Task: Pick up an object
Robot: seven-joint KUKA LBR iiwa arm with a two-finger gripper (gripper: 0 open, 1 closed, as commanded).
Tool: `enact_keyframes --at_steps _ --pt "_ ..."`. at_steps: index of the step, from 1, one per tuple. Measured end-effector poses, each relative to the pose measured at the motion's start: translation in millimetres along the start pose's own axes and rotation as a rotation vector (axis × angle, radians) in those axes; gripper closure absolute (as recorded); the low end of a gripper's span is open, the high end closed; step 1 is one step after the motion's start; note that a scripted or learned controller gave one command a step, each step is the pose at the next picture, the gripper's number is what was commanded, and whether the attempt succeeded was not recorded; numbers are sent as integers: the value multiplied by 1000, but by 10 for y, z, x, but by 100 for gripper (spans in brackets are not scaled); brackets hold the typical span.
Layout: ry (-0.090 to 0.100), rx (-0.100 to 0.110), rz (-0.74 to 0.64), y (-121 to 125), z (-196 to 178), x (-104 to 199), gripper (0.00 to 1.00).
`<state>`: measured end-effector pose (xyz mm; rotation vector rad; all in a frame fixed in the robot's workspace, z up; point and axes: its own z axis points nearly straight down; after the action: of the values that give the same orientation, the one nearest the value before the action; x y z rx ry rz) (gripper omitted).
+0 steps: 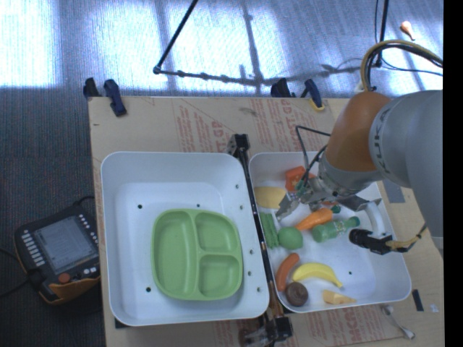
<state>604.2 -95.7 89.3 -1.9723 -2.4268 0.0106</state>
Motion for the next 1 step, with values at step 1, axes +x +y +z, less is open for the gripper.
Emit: enact_keyframes --at_steps 1 --pt "-2 -6 -7 -458 65 75 0"
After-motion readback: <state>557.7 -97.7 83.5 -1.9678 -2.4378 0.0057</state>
